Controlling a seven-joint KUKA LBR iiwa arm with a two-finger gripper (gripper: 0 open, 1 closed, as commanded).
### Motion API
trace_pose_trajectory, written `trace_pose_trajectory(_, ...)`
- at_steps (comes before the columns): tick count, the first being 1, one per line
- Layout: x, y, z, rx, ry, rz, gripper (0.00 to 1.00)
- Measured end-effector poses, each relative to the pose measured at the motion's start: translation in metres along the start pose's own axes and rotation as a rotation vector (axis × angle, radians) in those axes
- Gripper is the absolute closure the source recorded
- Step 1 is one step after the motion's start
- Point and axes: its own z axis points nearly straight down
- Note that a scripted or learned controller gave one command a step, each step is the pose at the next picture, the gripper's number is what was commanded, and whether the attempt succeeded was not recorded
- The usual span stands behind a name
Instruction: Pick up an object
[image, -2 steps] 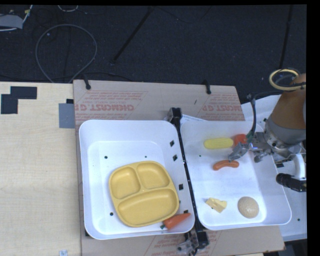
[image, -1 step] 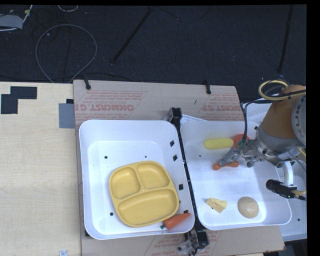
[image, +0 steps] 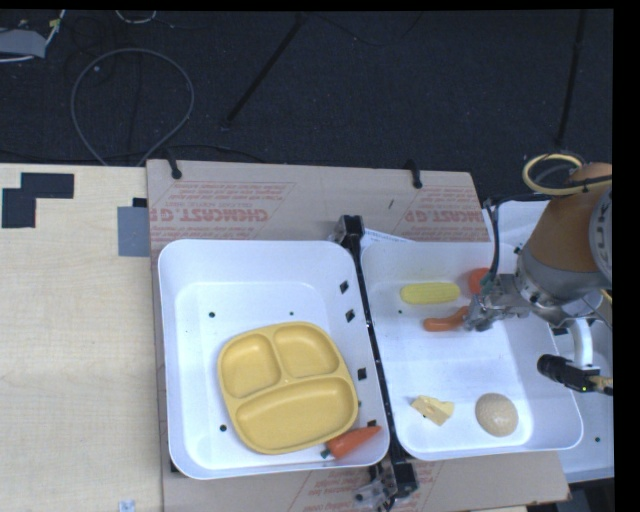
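Over the right bin (image: 545, 430), the gripper (image: 484, 308) sits low against the end of an orange carrot-like piece (image: 444, 322). I cannot tell whether it actually has hold of it. A yellow piece (image: 430, 293) lies just beside.

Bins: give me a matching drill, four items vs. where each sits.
Items:
1. tray
2. carrot
3. yellow oblong
4. beige ball

Places:
A. right bin, near right corner
B. left bin, middle
C. right bin, far side
D. left bin, near right corner, against the tray's edge

Pairs: 1-B, 2-D, 3-C, 4-A
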Motion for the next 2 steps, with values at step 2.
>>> trace_pose_trajectory(2, -0.009, 0.000, -0.105, 0.003, -0.002, -0.002, 1.00)
